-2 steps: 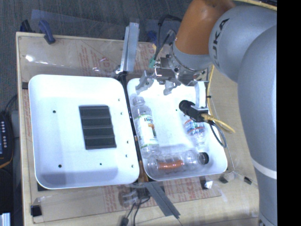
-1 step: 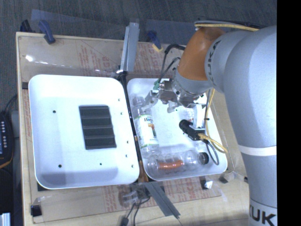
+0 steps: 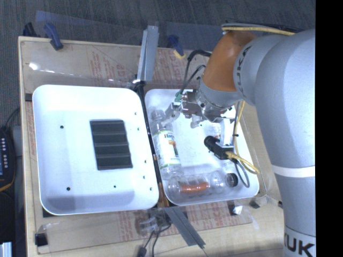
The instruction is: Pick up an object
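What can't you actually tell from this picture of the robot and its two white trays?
- Gripper, camera view: the wrist and cables crowd it, so what it touches is unclear.
- Far corner of the right bin: covered by the arm.
- Clear bottle: its contents show as an orange blur.
- Upright-labelled bottle: label print too small to read.
- Arm's base: cut off by the picture's bottom edge.

- Left bin (image 3: 53, 143): white, with a dark ribbed pad (image 3: 111, 144) at its middle.
- Right bin (image 3: 249, 189): white.
- Upright bottle (image 3: 166, 149): clear, white label with green print.
- Lying bottle (image 3: 198, 184): clear, orange-red inside, dark cap.
- Arm (image 3: 278, 90): grey, with an orange band (image 3: 225, 63).
- Counter (image 3: 80, 63): pale tan, red print.
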Motion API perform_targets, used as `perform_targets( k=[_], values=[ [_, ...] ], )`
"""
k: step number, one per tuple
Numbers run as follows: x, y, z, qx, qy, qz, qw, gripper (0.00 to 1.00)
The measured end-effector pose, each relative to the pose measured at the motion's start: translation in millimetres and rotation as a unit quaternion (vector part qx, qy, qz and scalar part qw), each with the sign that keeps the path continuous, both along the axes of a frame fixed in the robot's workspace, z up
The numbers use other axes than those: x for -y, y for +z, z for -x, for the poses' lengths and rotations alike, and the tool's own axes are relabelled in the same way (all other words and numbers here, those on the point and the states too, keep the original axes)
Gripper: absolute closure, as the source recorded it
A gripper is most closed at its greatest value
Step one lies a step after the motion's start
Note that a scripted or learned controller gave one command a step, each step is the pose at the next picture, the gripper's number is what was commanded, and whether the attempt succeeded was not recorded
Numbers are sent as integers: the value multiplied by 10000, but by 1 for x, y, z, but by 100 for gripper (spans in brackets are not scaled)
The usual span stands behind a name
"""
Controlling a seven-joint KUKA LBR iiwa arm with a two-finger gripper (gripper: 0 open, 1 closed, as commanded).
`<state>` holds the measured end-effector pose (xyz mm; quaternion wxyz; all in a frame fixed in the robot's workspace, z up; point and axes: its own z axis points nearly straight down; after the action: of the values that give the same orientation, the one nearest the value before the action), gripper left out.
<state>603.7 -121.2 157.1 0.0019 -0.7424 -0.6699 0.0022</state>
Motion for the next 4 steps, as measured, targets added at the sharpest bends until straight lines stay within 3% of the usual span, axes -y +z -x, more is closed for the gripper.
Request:
perform_targets(
  k=[1, 2, 3, 4],
  values=[
    [-9, -64, -6, 38, 744, 39, 9972, 0],
    [0, -65, 42, 13, 1158, -7, 9933, 0],
    [22, -65, -18, 22, 1239, -8, 9923, 0],
    [33, -66, 52, 9, 1091, -12, 9940, 0]
  ],
)
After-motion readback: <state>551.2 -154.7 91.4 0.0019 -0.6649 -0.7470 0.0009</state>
